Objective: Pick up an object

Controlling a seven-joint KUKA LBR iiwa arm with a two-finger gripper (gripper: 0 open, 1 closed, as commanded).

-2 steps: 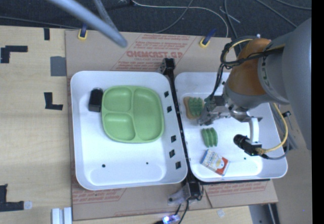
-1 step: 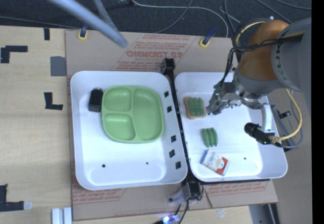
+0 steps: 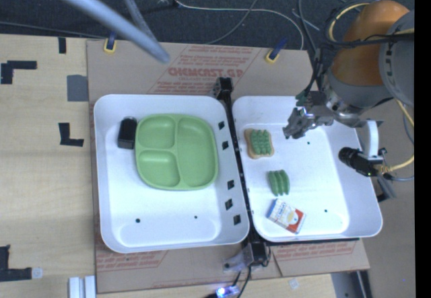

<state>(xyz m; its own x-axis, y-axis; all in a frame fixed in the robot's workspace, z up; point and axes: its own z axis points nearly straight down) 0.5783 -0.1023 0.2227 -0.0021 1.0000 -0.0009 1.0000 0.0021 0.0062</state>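
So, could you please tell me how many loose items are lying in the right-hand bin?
3. A tan cracker-like piece with green topping lies near the bin's left wall, a green ridged item sits mid-bin, and a small white carton lies nearest the front edge. Nothing looks hidden.

A robotics lab: loose black cables (image 3: 269, 1) trail behind two shallow white plastic bins (image 3: 114, 175) on taped brown cardboard (image 3: 202, 68).

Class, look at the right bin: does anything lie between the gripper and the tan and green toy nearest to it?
Nothing visible does. The gripper hangs over the right bin, and bare white floor separates it from the tan and green toy to its left. The green toy lies lower, off that line.
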